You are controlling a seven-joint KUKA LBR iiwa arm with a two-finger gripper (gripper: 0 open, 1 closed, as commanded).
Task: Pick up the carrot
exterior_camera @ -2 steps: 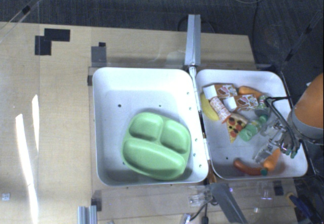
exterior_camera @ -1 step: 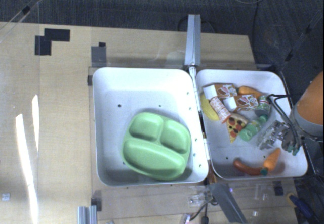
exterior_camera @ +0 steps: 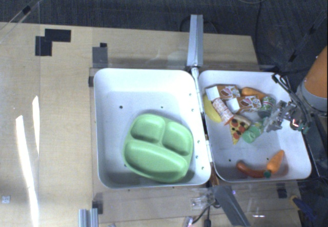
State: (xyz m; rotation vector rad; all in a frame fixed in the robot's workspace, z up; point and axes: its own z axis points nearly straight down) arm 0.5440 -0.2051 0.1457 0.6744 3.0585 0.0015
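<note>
Hovering over the right bin's [exterior_camera: 302, 167] right edge, pincer [exterior_camera: 274, 118], grip state impossible to tell, green toy [exterior_camera: 251, 133] just beside it, carrot [exterior_camera: 275, 161] near that bin's front right corner, green tray [exterior_camera: 159, 147] in left bin [exterior_camera: 110, 118].

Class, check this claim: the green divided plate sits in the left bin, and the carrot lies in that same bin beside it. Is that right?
Not quite. The green divided plate does sit in the left bin, but the carrot lies in the right bin, near its lower right corner, beside a red sausage-like toy. The camera view shows this.
</note>
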